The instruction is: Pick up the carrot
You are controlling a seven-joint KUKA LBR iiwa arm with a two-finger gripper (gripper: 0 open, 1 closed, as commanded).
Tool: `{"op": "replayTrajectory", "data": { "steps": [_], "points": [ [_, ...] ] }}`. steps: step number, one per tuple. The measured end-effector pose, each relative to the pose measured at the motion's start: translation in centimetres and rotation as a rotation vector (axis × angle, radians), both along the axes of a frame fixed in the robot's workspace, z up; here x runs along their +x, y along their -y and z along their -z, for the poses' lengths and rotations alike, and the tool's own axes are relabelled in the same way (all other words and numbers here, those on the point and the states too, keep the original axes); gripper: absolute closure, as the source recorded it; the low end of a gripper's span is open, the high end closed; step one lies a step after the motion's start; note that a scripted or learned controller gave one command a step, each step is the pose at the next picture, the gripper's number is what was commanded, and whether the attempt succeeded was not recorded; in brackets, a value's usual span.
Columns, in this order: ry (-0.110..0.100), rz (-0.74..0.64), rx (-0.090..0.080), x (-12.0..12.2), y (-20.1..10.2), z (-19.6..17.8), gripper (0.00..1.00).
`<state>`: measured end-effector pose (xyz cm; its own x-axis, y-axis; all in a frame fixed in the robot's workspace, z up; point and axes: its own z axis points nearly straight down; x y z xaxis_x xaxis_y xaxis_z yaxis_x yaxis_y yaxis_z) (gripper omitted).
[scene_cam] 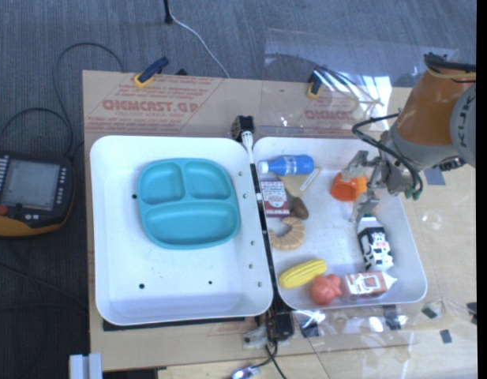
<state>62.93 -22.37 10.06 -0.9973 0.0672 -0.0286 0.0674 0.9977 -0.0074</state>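
The carrot (346, 187), a short orange piece, lies on the floor of the right bin (409, 247) near its upper right. My gripper (363, 185) is low over it from the right, below the orange-banded wrist. One finger (357, 164) stands just above the carrot and the other (368, 206) just below and to its right. The fingers are spread apart, and the carrot's right end sits at the gap between them. It looks to be resting on the bin floor, not lifted.
The right bin also holds a blue bottle (289, 165), a red-brown box (273, 197), a beige croissant (289, 234), a yellow corn cob (302, 272), a red fruit (326, 289), a small carton (368, 284) and a black-and-white carton (375, 248). A blue divided plate (188, 202) fills the left bin.
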Motion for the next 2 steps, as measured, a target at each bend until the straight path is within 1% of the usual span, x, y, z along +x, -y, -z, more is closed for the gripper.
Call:
{"op": "replayTrajectory", "data": {
  "steps": [1,2],
  "points": [
    [0.024,-0.001,-0.008,0.6,0.0,-1.5,1.00],
    [-0.020,-0.087,0.004,3.0,-0.1,-7.2,1.00]
  ]
}}
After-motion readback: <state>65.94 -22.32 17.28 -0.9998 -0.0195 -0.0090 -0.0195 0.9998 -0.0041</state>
